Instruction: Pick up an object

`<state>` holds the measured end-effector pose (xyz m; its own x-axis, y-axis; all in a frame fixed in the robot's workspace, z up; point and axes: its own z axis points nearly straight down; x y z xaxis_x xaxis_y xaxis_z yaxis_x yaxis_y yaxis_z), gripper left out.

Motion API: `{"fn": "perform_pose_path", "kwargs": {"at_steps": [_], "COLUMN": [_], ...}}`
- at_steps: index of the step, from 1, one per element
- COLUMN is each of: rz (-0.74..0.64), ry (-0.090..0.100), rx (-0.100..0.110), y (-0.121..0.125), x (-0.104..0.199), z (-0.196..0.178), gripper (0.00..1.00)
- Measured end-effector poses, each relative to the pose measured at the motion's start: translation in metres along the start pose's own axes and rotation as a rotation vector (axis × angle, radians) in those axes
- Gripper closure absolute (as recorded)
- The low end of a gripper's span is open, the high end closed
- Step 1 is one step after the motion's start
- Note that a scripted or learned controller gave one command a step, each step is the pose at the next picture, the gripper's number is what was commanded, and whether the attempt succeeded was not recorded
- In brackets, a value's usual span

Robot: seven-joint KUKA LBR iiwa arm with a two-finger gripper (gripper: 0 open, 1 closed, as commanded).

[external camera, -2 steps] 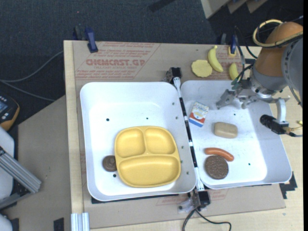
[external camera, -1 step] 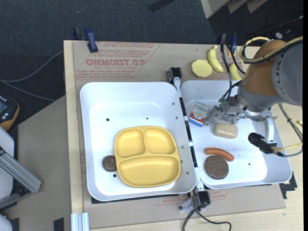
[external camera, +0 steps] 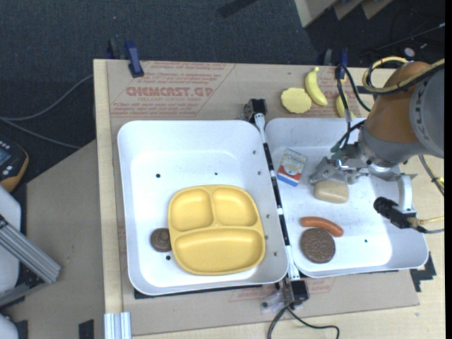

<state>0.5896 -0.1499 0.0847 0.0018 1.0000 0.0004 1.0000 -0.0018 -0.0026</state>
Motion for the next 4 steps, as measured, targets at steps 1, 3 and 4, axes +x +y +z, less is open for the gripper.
{"fn": "perform_pose_path", "kwargs": {"at_steps": [1,3,4], "rz": [-0.001,0.001,-0.001], "ry": [0.000,0.001,0.000], "rx": [-0.003,0.003,-0.003], "y": [0.001,-0.042,-0.039], "x": [0.001,-0.007,-0.007], "z": [-0.010,0.001,-0.010], "gripper": [1.00,0.00,1.00]}}
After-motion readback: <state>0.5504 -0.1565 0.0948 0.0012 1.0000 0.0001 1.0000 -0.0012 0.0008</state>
